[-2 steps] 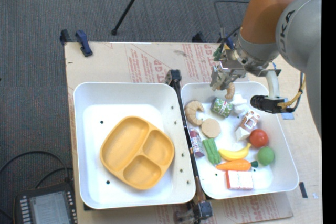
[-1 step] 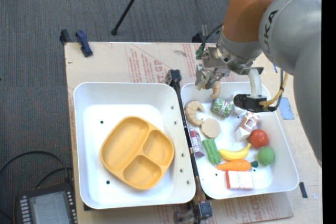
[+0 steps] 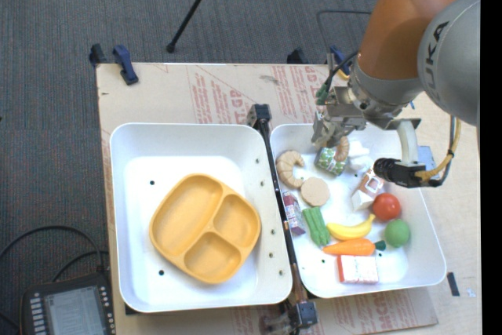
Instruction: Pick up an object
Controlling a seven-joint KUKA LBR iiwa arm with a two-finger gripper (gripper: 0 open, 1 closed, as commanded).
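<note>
Bench top (image 3: 196, 90): bare board, red mirrored print, unreadable; blue clamp (image 3: 124, 63) at far left corner.
Left bin (image 3: 129, 153): shallow, white, glossy plastic, rounded corners.
Divided plate (image 3: 205, 227): yellow-orange, smooth, three compartments, tilted in left bin.
Right bin (image 3: 423, 263): same white plastic, touching left bin along black centre rail.
Packet (image 3: 292, 213): dark red wrapper, small print too fine to read, against bin's left wall.
Croissant (image 3: 289, 166): pale tan, curved, toy.
Round biscuit (image 3: 315, 191): beige disc, matte, just beside croissant.
Green pod (image 3: 317, 226): ribbed, elongated, near banana.
Can (image 3: 330, 161): green patterned label, wording unreadable, lying directly beneath gripper.
Banana (image 3: 351, 230): yellow, curved, smooth.
Carrot (image 3: 350, 247): orange, tapered, green tip.
Box (image 3: 358, 269): red and white carton, text illegible.
Small carton (image 3: 370, 184): white with red marking, tilted.
Tomato (image 3: 386, 206): red, glossy, round.
Lime (image 3: 398, 232): green, round, touching tomato's near side.
Gripper (image 3: 332, 139): metallic grey, lowered over can and far end of right bin; finger spread and any hold impossible to tell.
Arm (image 3: 427, 20): orange band, grey shell lettered "UKA".
</note>
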